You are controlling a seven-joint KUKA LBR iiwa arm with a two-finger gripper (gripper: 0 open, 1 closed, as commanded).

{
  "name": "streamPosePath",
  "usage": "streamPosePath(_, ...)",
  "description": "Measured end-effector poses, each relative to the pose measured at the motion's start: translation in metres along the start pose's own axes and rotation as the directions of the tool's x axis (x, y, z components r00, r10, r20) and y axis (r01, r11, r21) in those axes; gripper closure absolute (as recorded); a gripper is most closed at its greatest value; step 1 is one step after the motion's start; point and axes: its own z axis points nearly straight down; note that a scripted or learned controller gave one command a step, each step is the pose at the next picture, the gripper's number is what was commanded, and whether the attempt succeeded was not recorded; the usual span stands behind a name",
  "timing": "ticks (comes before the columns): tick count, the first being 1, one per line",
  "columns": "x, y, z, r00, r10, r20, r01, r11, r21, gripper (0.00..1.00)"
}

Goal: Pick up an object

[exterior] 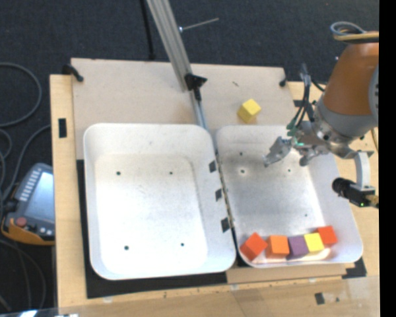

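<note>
Gripper poised over the far part of the right bin, fingers slightly parted and holding nothing, tips angled down and to the left. Reading left to right:

Far left, off the bench: loose black cables and a grey handheld controller with an orange edge.

Left bin: white, shallow, speckled, touching the right bin along a shared middle seam.

Centre, far side: slanted metal rail ending in a black clamp just beyond the seam.

Bare board beyond the right bin: single yellow block, outside both bins, just far and left of the gripper.

Right bin, near wall: row of five blocks running left to right, touching or nearly so: orange-red block, orange block, purple block, yellow block in the row, red block.

Right: grey arm with orange band, entering from the right.

Key relation: row of blocks well apart from the gripper, toward the near side and roughly below it or slightly right; long axis of the row left to right along the near wall. Judged requirement for a pick: travel toward the near wall, then a descent onto one block, with tight neighbours and the wall likely to crowd the fingers.
</note>
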Motion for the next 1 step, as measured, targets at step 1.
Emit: streamPosePath(1,0.066,-0.0392,0.0103,1.0,-0.005,-0.002,0.005,1.0,0.002,0.0)
